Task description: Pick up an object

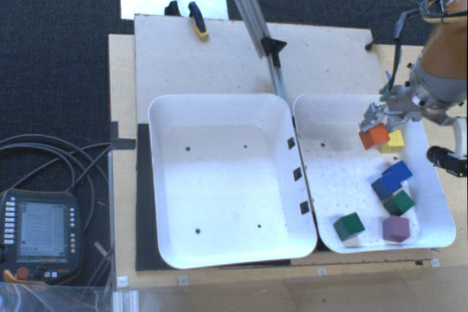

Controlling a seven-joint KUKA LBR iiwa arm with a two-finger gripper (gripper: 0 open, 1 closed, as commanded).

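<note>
My gripper (377, 122) hangs over the far right part of the right bin (322, 157). An orange block (374, 135) sits between its fingertips, and the gripper is shut on it. The block appears slightly raised and overlaps a yellow block (395, 142) lying just to its right on the bin floor. Nearer the front of the same bin lie a blue block (391, 179), a dark green block (399, 202), a green block (349, 226) and a purple block (395, 229).
The left bin (219, 179) stands beside the right one, sharing a raised middle rim (296, 172). A slanted metal pole (248, 4) crosses the bench behind the bins. A teach pendant (40, 234) with cables lies off the bench at the left.
</note>
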